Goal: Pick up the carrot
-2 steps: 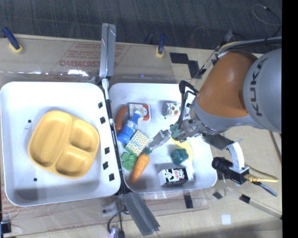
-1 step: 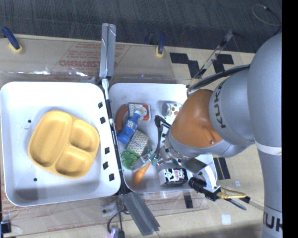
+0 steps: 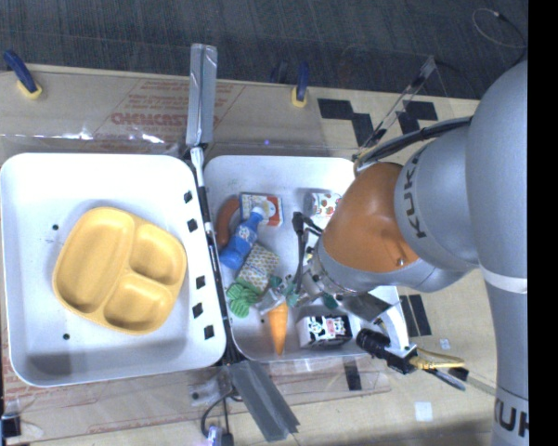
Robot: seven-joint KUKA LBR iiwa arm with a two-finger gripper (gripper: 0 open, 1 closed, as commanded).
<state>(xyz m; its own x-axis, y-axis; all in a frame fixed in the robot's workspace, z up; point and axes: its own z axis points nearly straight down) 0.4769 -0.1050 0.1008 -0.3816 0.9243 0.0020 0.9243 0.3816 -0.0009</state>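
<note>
Above the right-hand shallow white bin [image 3: 260, 167], the grey arm with its orange band [image 3: 371, 221] is seen reaching in over the clutter.

The small orange carrot [image 3: 277, 328] is found lying near the front wall of that bin, tip pointing toward the front edge, resting on the bin floor. Just behind the carrot, a green leafy toy [image 3: 242, 296] and a speckled packet [image 3: 258, 268] are seen; farther behind it lies a blue bottle [image 3: 240, 242]. Right beside the carrot sits a black-and-white carton [image 3: 324, 329]. The gripper [image 3: 300, 291] is poised just behind and beside the carrot; whether it is parted or closed cannot be told. A yellow divided plate [image 3: 119, 268] is held in the left bin [image 3: 19, 277].
</note>
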